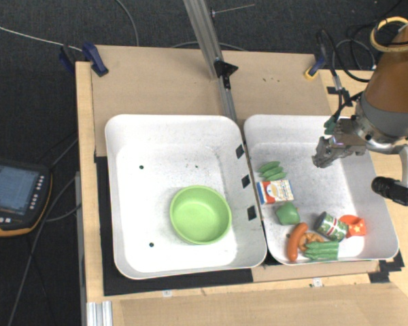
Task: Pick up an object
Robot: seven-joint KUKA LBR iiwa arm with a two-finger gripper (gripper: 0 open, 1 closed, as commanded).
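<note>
The gripper [324, 156] hangs over the right bin [306, 131], near its far right side. It is above bare white floor, with nothing under it. No toy is between its fingers, so it holds nothing. I cannot tell how wide it is open.

This looks like the start of a pick. The arm has not reached a toy yet. The toys lie nearer the front of the bin, apart from the gripper. Next it should move over one toy, go down, and close on it.

The carton [275, 191] is a small flat box, white with red and blue. It looks easy to pinch by its sides. Just past it lie green pods [272, 170], long and bumpy. A round green toy [287, 214] sits in front of the carton. It may roll. The can [332, 226] lies on its side, smooth and round. The sausage [296, 240] is long and orange. Green beans [322, 250] lie beside it, and a red toy [354, 225] touches the can. These are packed close, so grabbing one is harder.

The left bin [163, 141] holds a smooth green bowl [200, 214].
</note>
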